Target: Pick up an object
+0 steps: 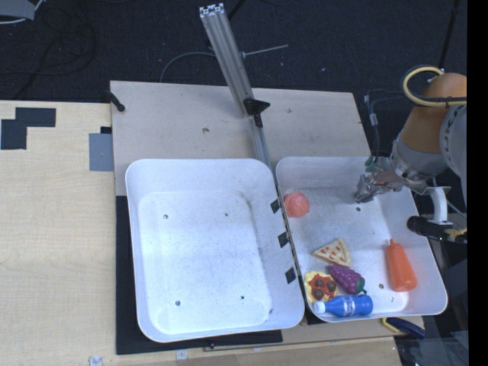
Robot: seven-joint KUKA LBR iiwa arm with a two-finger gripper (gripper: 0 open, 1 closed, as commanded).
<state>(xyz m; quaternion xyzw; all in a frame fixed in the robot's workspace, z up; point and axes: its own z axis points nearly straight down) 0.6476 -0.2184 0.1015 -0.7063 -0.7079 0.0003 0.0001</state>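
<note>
The gripper [371, 187] hangs low over the upper right of the right bin [320, 175], and whether its fingers are apart or together I cannot tell from here. The toys lie below and left of it in the frame: a pink ball [296, 203] nearest, by the bin's left wall, then a pizza slice [333, 252], purple grapes [346, 278], a blue bottle [347, 306], and an orange bottle [399, 265] with its long axis running up-and-down, almost straight below the gripper

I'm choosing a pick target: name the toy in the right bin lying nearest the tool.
The pink ball, alone by the right bin's left wall, lies nearest the tool; the others lie lower.
</note>
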